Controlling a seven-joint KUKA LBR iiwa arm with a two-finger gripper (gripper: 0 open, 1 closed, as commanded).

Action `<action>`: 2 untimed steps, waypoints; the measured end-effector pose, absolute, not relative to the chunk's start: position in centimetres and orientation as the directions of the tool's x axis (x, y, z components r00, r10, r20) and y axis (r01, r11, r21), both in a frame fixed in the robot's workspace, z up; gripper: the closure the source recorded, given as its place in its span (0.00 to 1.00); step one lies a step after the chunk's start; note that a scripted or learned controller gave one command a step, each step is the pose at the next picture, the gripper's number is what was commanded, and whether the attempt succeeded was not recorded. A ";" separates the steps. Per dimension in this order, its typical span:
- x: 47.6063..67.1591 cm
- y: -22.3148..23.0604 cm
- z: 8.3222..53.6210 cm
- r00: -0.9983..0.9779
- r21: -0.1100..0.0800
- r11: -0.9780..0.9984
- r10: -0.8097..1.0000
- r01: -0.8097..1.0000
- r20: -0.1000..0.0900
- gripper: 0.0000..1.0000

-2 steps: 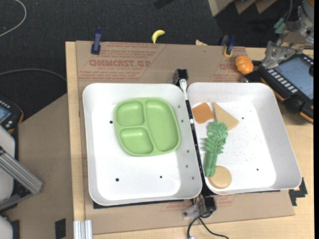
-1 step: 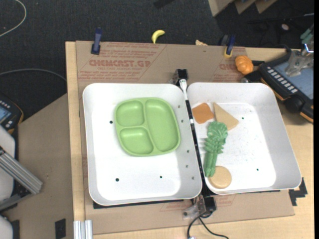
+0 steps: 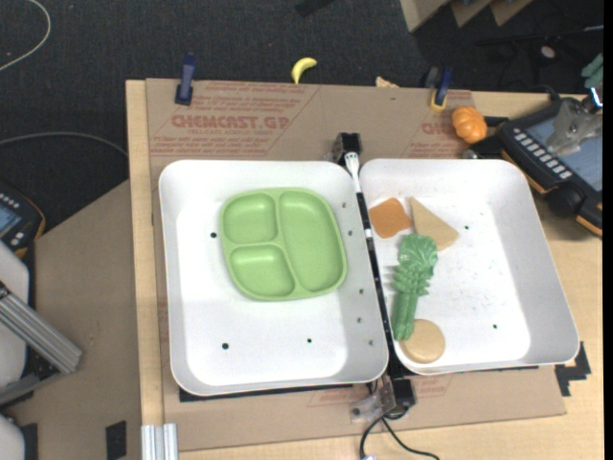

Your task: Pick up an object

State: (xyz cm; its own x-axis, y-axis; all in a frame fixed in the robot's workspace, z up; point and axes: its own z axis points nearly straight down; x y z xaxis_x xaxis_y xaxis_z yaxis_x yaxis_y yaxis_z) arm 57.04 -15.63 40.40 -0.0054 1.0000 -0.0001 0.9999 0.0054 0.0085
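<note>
Overhead, camera view: two white bins sit side by side on a cardboard-covered worktop [image 3: 239, 118]. Left bin [image 3: 192, 343] holds a green divided plate [image 3: 283, 244], lying flat near its middle. Right bin [image 3: 508, 257] holds four items bunched along its left wall: an orange square piece [image 3: 389, 218], a tan wedge [image 3: 431, 225] touching it, a green leafy toy [image 3: 412, 278] just below, and a tan round disc [image 3: 423, 340] at the toy's lower end. State of the hand: cannot tell.
</note>
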 end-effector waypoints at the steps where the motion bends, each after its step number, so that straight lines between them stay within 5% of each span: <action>1: 61.8 -17.5 31.8 0.000 -0.005 0.000 1.000 1.000 0.001 1.00; 2: 61.3 -8.2 25.7 -0.008 -0.008 0.008 1.000 1.000 0.005 1.00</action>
